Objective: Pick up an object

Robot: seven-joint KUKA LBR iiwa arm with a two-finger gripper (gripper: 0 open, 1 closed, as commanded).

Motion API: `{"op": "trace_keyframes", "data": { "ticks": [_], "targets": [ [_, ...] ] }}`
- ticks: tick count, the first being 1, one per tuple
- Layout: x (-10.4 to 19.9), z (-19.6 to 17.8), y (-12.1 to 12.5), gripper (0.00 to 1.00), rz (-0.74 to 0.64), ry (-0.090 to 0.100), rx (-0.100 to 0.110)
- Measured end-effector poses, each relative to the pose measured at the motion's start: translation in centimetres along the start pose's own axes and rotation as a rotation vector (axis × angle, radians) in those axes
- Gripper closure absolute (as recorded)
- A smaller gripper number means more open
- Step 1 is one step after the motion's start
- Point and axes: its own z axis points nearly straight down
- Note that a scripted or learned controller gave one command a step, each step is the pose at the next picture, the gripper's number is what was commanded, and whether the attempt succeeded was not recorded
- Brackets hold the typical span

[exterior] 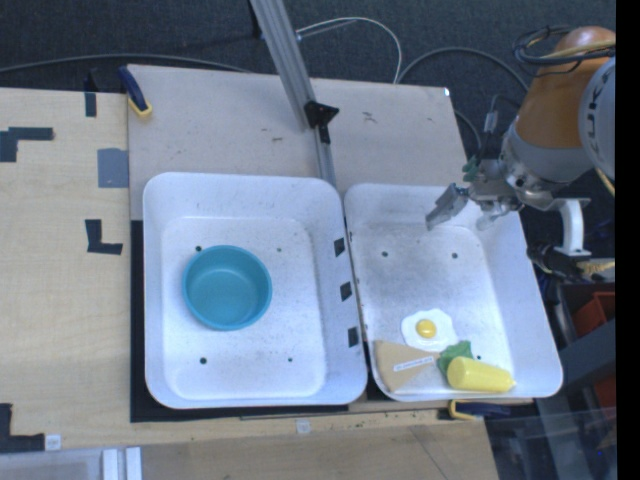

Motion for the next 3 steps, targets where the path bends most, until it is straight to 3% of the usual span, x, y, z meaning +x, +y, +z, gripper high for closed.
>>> {"op": "trace_keyframes", "data": {
  "ticks": [2, 3],
  "targets": [
    [0.0, 11.8, -0.8, 0.00, 0.000, 0.000, 0.000],
    [0.1, 10.5, -0.7, 1.00, -0.002, 0.000, -0.005]
  ]
}}
